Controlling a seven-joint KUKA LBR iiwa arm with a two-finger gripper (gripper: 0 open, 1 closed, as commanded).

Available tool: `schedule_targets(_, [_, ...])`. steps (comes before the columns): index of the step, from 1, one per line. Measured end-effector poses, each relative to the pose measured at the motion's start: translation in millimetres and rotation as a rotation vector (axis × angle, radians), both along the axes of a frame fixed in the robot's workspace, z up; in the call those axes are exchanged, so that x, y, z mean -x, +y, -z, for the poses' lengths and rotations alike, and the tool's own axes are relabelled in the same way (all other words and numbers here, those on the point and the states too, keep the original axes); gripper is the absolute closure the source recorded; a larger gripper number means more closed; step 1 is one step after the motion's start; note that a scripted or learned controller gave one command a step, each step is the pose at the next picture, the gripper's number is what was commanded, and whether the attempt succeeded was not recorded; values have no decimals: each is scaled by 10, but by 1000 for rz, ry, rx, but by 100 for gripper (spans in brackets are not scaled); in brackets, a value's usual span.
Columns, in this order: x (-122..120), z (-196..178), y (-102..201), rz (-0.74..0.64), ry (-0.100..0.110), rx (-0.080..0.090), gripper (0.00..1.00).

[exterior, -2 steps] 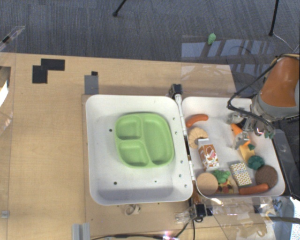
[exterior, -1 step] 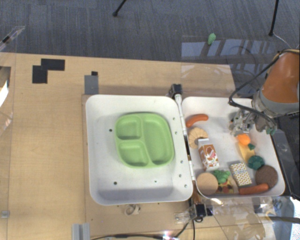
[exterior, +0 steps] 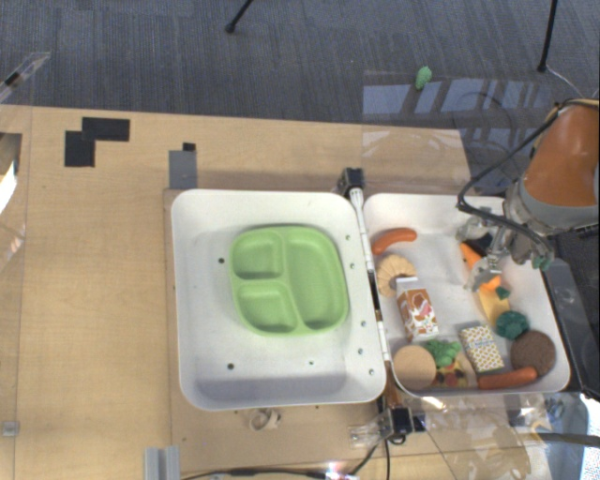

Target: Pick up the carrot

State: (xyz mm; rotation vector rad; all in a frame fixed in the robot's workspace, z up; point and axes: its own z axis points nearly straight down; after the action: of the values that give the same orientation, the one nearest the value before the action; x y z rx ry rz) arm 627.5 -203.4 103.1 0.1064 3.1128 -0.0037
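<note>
Over the right bin (exterior: pixel 441 211), gripper (exterior: pixel 489 267) sat low by the far-right wall, just beside an orange piece (exterior: pixel 471 253), prob. the carrot. Fingers: couldn't tell if spread or pinching, too small and blurred. Nearby lay a sausage (exterior: pixel 394 238), juice carton (exterior: pixel 416 312) and cheese wedge (exterior: pixel 490 302). Left bin (exterior: pixel 197 281) held green divided plate (exterior: pixel 286 280).

Grey ribbed carpet (exterior: pixel 281 47) is running across the top; thin black stand legs (exterior: pixel 242 14) are poking in. Light wood bench (exterior: pixel 84 309) is carrying black tape patches (exterior: pixel 94 139).
</note>
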Motion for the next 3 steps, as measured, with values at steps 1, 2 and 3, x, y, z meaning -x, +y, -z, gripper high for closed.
schedule_targets(1, [364, 140, 246, -152, 13, 2, 0])
schedule_targets(2, [318, -7, 252, -155, 0, 4, 100])
schedule_targets(3, [321, -1, 254, -155, 1, 3, 0])
